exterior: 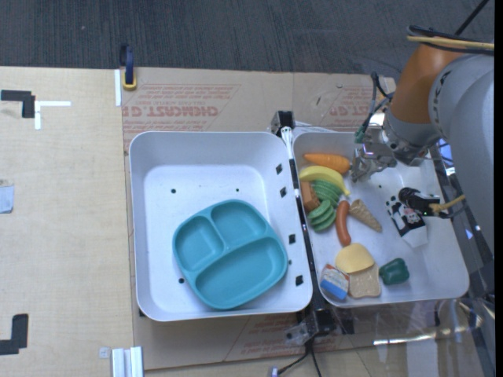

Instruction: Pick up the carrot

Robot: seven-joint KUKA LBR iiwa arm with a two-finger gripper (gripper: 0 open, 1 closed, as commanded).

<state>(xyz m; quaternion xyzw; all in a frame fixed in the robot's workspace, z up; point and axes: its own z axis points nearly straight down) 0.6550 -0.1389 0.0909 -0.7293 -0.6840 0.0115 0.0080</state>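
Gripper (363, 163) seen low over the right bin (440, 254), near its far wall. It is small and blurred against the white floor, so whether it is spread or pressed together cannot be told. The grey arm (464, 108) is cut off by the frame's right edge.

Carrot (327, 162) noted in the right bin's far left corner, lying flat, just beside the gripper and touching the banana (324, 177) on its near side.

An orange piece (308, 195) is half hidden under the banana and a green pod (322, 212) — kind not made out. Toward the near wall are logged a cheese wedge (355, 258), a bread slice (365, 284), a small can (334, 283) and a green pepper (394, 271).

A teal divided plate (229, 251) is held in the left bin (196, 155).

Both bins are set on a printed cardboard sheet (181, 100) over the pale wooden bench (63, 210) — dark carpet (236, 22) lies beyond its far edge.
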